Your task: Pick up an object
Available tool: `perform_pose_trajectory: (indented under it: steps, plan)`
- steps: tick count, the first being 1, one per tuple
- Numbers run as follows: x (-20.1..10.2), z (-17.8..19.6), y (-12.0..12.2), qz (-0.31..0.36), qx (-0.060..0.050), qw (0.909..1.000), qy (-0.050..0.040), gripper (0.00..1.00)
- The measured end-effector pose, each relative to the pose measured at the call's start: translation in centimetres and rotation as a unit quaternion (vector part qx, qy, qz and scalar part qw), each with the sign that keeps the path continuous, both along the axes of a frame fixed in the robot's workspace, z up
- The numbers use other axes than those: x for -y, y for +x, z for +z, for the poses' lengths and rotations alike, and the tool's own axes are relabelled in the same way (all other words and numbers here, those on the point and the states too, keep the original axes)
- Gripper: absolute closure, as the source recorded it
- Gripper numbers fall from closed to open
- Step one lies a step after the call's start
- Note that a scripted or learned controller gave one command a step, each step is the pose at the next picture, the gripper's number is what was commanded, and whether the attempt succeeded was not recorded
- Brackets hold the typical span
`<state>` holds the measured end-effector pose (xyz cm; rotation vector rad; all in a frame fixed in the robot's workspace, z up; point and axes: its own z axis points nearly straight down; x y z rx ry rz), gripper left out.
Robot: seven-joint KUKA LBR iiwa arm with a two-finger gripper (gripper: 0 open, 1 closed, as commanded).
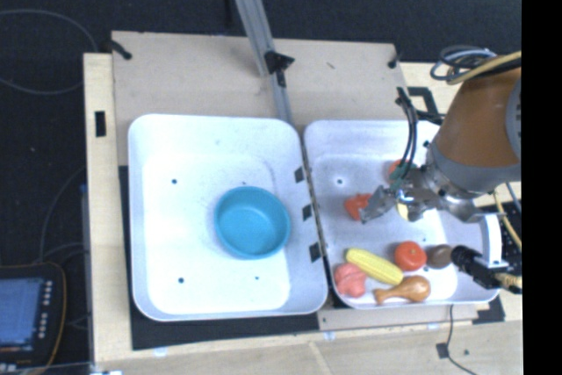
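Gripper (384, 205) hovers low in the right bin (351, 145), just beside a small red toy (356, 206); reaching step. Jaw state: cannot tell. Next: centre over it, close.

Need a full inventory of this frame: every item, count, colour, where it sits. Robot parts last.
shallow white plastic bin: 2, white, side by side on the bench; left bin, right bin
round blue plastic bowl: 1, blue, middle of left bin
small red toy piece: 1, red-orange, centre of right bin, beside the gripper
yellow toy corn cob: 1, yellow, near edge of right bin
pink rounded toy: 1, pink, near-left corner of right bin
red toy tomato: 1, red, right of the corn
brown toy drumstick: 1, tan-brown, near edge of right bin
small dark brown toy: 1, brown, right of the tomato
two-finger gripper: 1, grey, low over right bin; grip unclear
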<state>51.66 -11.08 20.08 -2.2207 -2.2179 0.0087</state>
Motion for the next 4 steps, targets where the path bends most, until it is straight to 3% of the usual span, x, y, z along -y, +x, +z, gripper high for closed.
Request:
perform_pose_trajectory:
  steps: [1,2,3,4]
  plan:
    - [-0.2,-6.2,0.6,-0.001,-0.001,1.0,0.0003,0.0]
    - [-0.2,-4.5,0.9,-0.006,0.004,1.0,0.0026,1.0]
    - [-0.7,1.7,1.7,0.003,0.007,1.0,0.0016,1.0]
    - [-0.7,0.0,1.7,0.0,0.0,1.0,0.0016,1.0]
